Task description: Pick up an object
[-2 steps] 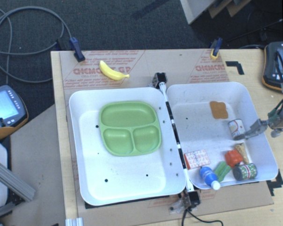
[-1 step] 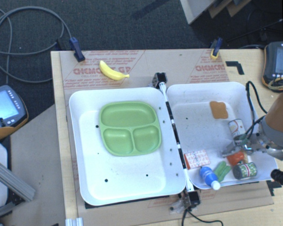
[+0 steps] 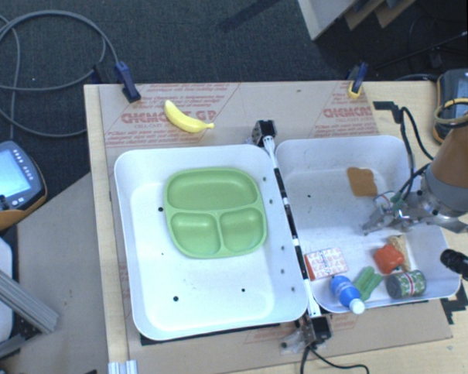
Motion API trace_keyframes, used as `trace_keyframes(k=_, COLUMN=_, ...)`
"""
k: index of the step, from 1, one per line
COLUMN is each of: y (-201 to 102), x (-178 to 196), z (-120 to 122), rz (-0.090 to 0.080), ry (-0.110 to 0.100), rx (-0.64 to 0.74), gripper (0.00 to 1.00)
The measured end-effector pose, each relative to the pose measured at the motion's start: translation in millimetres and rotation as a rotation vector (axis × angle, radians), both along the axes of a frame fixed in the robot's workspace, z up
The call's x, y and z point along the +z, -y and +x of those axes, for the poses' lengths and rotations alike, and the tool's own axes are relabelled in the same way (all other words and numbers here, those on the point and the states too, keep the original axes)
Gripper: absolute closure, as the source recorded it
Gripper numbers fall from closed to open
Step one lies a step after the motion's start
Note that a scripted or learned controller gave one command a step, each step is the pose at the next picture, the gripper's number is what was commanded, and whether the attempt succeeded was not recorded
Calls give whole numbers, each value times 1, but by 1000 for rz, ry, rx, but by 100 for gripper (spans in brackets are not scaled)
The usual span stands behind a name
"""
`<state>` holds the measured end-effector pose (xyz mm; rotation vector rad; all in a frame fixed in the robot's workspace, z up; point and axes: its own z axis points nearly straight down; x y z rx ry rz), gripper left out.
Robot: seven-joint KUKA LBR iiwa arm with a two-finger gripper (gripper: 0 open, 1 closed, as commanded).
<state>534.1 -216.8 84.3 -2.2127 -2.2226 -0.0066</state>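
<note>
The gripper (image 3: pixel 377 219) hangs at the right of the frame, inside the right bin (image 3: pixel 314 152). Its fingers are too small and blurred for you to tell how far apart they stand, and nothing shows between them. Just below it lies a red object (image 3: pixel 389 258); a tin (image 3: pixel 406 284), a green object (image 3: pixel 367 281) and a blue-capped bottle (image 3: pixel 347 292) crowd the lower right. A brown piece (image 3: pixel 362 182) lies alone above: choose it, descend centred, then close.
</note>
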Motion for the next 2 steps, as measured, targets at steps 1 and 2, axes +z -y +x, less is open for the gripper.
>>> trace_keyframes(k=1, y=-18, x=0, z=-55, rz=-6, ry=-1, rx=-5, gripper=0)
trace_keyframes(k=2, y=-17, x=10, z=-54, rz=-8, ry=4, rx=-5, gripper=100)
